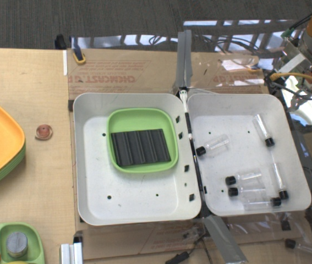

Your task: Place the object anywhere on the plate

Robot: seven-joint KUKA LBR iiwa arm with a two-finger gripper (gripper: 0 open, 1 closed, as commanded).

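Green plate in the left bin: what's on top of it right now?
A dark ribbed rectangular pad lies flat on the green plate, covering most of its floor. The plate surface beneath the pad is hidden.

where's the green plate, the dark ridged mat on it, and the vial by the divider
green plate (pixel 143 114): camera view, bare upper rim
dark ridged mat (pixel 142 147): camera view, its centre
clear vial (pixel 215 144): camera view, mid body

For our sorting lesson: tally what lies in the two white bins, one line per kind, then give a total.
Clear tubes with black caps: 6, first one here, all in the right bin
Green plate: 1, in the left bin
Dark ridged pad: 1, on the plate
Total: 8
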